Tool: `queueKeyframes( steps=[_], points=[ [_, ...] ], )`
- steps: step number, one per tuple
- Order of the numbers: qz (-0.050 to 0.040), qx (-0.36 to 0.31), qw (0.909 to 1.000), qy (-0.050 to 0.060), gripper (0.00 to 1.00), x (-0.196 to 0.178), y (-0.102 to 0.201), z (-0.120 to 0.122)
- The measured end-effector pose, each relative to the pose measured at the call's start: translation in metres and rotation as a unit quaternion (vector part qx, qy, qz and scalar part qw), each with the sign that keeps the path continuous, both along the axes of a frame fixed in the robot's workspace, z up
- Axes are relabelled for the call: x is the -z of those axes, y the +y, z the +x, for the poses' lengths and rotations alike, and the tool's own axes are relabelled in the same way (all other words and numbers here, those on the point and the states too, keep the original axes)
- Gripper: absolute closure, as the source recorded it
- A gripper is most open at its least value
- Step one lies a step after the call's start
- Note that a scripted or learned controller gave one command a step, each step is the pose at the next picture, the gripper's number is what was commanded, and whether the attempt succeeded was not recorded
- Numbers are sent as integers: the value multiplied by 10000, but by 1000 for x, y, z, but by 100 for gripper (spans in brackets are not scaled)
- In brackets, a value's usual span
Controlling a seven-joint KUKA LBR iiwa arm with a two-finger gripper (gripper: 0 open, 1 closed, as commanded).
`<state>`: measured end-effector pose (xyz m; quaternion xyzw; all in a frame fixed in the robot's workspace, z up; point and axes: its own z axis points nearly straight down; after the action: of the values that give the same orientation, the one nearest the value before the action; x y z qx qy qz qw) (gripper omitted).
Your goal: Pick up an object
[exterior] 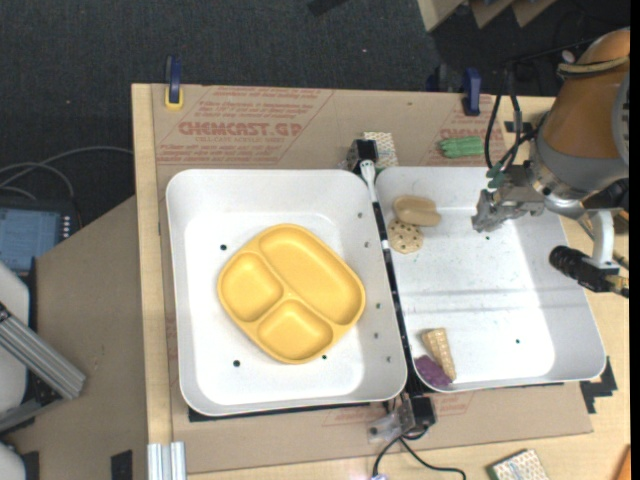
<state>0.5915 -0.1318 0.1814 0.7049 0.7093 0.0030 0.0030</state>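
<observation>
Camera view, looking down at a slant. We see a desk (250, 118) with a brown board top and red print on it, carrying two shallow white bins side by side. The left bin (195, 268) holds a yellow divided plate (290, 293) with three compartments, lying flat near the middle of the bin and turned at an angle. No item is visible in its compartments.

The right bin (520, 298) holds the small items. At its upper left corner we see a tan bread roll (417, 210), and just below it, touching or nearly touching, a round dotted cracker (403, 236) against the bin's left wall. At the lower left corner lies an ice-cream cone (438, 347), with a purple piece (431, 372) just beside its lower end.

A green item (461, 147) sits on the desk above the right bin, outside it. Blue clamps hold the board at the far edge.

The arm (590, 118) comes in from the right, orange band up top. The hand (492, 212) hangs over the upper part of the right bin, to the right of the roll and apart from it. We see nothing between its fingers; whether it is released or clenched we cannot tell.
</observation>
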Motion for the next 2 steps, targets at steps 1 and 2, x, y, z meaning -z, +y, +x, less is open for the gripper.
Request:
queueKeyframes(
  steps=[1, 2],
  points=[
    [-8, 6, 10000, 19, 100, 36, 34, 59],
    [-8, 26, 10000, 30, 0, 34, 31, 57]
  ],
)
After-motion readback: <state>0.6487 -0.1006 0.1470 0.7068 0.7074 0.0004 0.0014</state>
